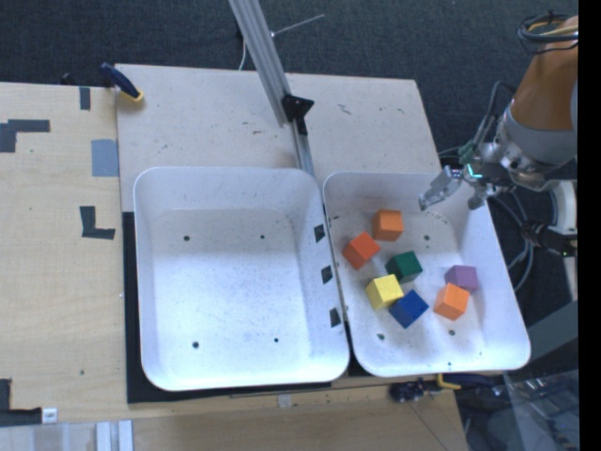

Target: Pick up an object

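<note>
A pale wooden tabletop [56,252] with grey tape marks sits over dark carpet [394,26]. Two white bins lie side by side; the right bin [488,280] holds seven coloured blocks [406,271] at centre right. The end effector [454,192] hovers over its upper right rim, fingers spread, holding nothing.

- The one camera sits fixed above the bench [216,120], looking down at a slant.
- It stands far enough back to take in both white bins: the left bin [150,280] toward 9 o'clock, the right bin [493,280] toward 3 o'clock.
- The arm [545,101] enters from 2 o'clock.
</note>
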